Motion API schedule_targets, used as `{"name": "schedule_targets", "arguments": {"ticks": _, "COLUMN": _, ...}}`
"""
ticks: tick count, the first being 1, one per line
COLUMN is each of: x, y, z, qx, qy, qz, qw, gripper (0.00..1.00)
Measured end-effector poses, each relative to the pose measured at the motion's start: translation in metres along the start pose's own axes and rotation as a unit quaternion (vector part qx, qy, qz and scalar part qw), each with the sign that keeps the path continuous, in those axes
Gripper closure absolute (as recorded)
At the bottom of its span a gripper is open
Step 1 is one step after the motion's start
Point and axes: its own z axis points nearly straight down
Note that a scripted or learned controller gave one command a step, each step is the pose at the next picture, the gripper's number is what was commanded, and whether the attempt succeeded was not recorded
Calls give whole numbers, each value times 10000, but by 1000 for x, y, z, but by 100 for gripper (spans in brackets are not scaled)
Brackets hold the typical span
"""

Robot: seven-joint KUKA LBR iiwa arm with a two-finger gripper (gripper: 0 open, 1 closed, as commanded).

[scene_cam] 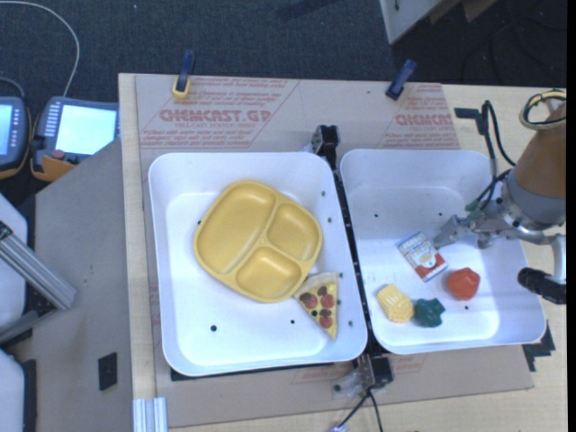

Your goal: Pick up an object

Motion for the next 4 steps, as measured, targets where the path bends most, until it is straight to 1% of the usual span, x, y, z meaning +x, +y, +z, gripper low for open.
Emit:
{"name": "schedule_targets", "arguments": {"ticks": 1, "x": -1, "y": 0, "z": -11, "qx": -12, "qy": -22, "qz": 2, "qw": 10000, "gripper": 100}}
{"name": "schedule_targets", "arguments": {"ticks": 2, "x": 3, "y": 2, "z": -74, "qx": -39, "qy": -50, "qz": 7, "qw": 10000, "gripper": 100}}
{"name": "schedule_targets", "arguments": {"ticks": 3, "x": 4, "y": 3, "z": -139, "qx": -49, "qy": -54, "qz": 7, "qw": 10000, "gripper": 100}}
{"name": "schedule_targets", "arguments": {"ticks": 4, "x": 4, "y": 4, "z": -143, "qx": -21, "qy": -44, "qz": 9, "qw": 10000, "gripper": 100}}
